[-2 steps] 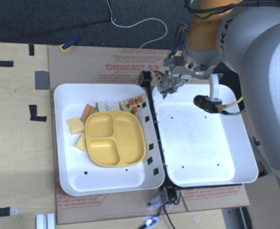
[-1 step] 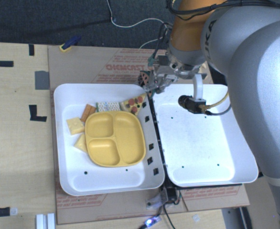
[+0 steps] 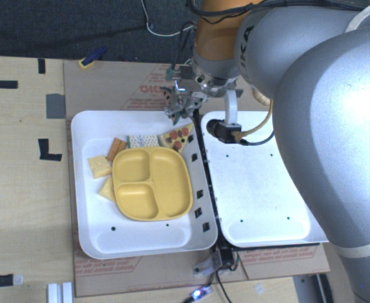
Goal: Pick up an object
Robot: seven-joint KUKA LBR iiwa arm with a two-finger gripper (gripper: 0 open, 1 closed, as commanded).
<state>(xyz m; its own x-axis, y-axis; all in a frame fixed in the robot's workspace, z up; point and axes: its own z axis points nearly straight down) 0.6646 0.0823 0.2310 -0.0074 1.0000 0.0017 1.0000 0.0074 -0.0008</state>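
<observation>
1. One grey arm (image 3: 317, 106) enters from the right and fills the upper right; an orange band (image 3: 226, 5) sits above its wrist.
2. The counter (image 3: 21, 169) is pale wood with black marks; a brown cardboard sheet (image 3: 109, 87) lies on it under the bins.
3. Two shallow white bins stand side by side, their inner edges touching. The right bin (image 3: 254, 194) lies partly under the arm. A short black part (image 3: 226, 131) with a cable hangs over its near-left corner.
4. The left bin (image 3: 96, 232) holds all the loose things, gathered in its upper half.
5. A yellow divided plate (image 3: 152, 183) with three compartments lies flat near the middle of the left bin.
6. A pale yellow square block (image 3: 100, 166) lies just left of the plate. A second pale piece (image 3: 106, 191) shows below it, partly under the plate's rim.
7. A brown stick-shaped piece (image 3: 115, 148) lies tilted at the plate's upper left.
8. A small patterned item (image 3: 142, 141) lies above the plate's top edge. A small item with red spots (image 3: 179, 136) lies beside it, near the bin's right wall.
9. The gripper (image 3: 184, 103) hangs over the top right corner of the left bin, just above the spotted item. Whether its fingers are wide or narrow cannot be told, and nothing can be seen between them.
10. A small blue and yellow object (image 3: 93, 57) lies at the counter's far edge.
</observation>
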